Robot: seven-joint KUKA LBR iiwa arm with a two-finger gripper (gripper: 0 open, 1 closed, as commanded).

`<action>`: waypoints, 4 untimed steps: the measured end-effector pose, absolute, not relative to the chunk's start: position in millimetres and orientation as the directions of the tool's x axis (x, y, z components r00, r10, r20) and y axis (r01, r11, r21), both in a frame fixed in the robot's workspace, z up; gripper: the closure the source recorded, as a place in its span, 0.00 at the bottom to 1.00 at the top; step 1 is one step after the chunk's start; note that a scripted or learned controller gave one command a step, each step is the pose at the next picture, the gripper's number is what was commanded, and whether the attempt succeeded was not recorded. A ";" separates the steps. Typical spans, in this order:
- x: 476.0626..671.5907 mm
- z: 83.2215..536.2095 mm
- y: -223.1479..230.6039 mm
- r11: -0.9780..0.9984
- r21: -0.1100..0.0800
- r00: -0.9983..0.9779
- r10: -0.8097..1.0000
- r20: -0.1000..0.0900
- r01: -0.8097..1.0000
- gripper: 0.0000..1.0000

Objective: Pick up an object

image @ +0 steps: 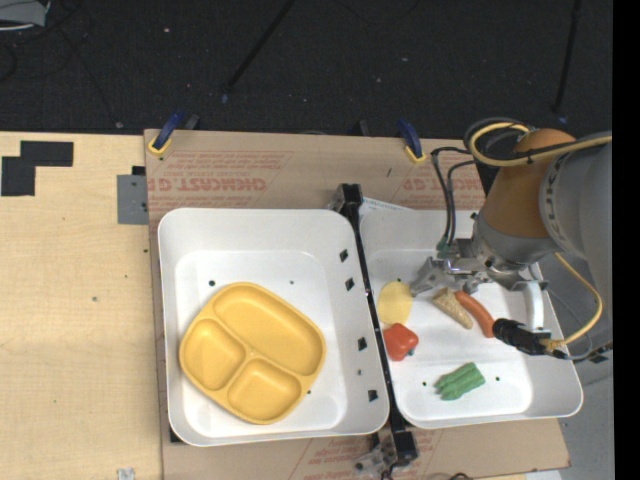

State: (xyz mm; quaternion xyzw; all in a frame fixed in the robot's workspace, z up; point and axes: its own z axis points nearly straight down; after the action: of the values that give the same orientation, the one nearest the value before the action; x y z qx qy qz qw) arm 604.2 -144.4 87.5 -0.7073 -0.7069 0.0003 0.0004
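Beneath gripper (448, 280), orange carrot (476, 312) lying diagonally

I see a light wooden bench (70, 298) carrying a brown cardboard sheet (290, 168), held by blue-and-yellow clamps (170, 133) at its far edge. Two white bins rest on it: left bin (250, 233), right bin (545, 393), touching.

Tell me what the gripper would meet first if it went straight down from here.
Probably the tan, bread-like piece lying beside the orange carrot-like piece in the right bin, just below the gripper. Depth is unclear from this slanted view.
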 end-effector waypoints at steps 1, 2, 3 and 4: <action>580.7 87.5 -146.1 0.000 -0.001 0.000 1.000 0.000 1.000 0.00; 573.0 87.5 -129.9 0.000 -0.001 0.000 1.000 0.000 1.000 0.00; 542.1 87.8 -117.2 -0.001 -0.001 0.001 1.000 0.000 1.000 0.00; 513.6 87.9 -119.9 0.000 0.000 0.000 1.000 0.000 1.000 0.00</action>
State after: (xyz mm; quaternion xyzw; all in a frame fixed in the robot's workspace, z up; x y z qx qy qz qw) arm 513.6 -119.9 87.9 -0.7073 -0.7069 0.0000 0.0001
